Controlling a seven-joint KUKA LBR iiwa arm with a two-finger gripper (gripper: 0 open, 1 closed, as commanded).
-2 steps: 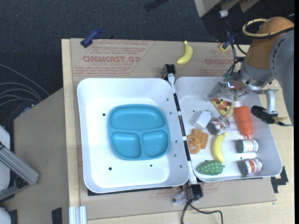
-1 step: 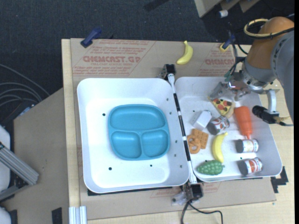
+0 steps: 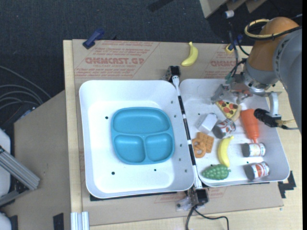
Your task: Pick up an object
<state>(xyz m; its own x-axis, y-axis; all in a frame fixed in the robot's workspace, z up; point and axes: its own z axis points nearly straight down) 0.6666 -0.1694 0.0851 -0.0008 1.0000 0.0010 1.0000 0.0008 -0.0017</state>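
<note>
The gripper hangs low over the far end of the right bin; whether its jaws are apart or together cannot be told. A pizza slice lies just beneath and nearer the camera, an orange bottle beside it. Well left of the jaws sits the left bin holding a blue tray. Both bins rest on a brown board; dark carpet lies beyond.
</note>
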